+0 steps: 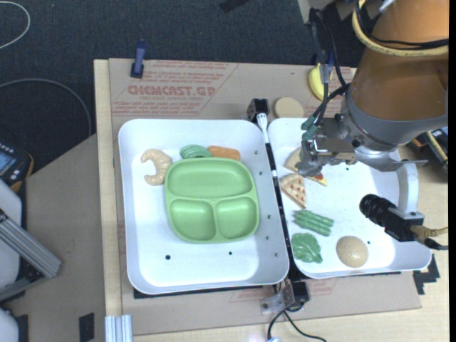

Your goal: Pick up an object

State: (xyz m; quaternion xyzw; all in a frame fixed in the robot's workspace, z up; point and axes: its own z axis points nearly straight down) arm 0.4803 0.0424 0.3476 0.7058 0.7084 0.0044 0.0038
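Note:
My gripper [309, 164] hangs low over the upper left part of the right bin [399, 266], just beside the divider between the bins. Directly below and in front of it lies a pizza slice [293, 189], and a small tan and red piece [318, 178] peeks out from under the gripper. Further toward the front of that bin are green beans [312, 221], a leafy green piece [306, 248] and a tan round roll [351, 251]. The arm's bulk hides the bin's back right part.
The left bin [142, 262] holds a green divided plate [211, 199], a croissant [157, 165], a green item [194, 151] and an orange piece [225, 152]. A black cylinder [382, 214] juts over the right bin. Behind the bins sit a yellow object [317, 83] and a tan disc [288, 107].

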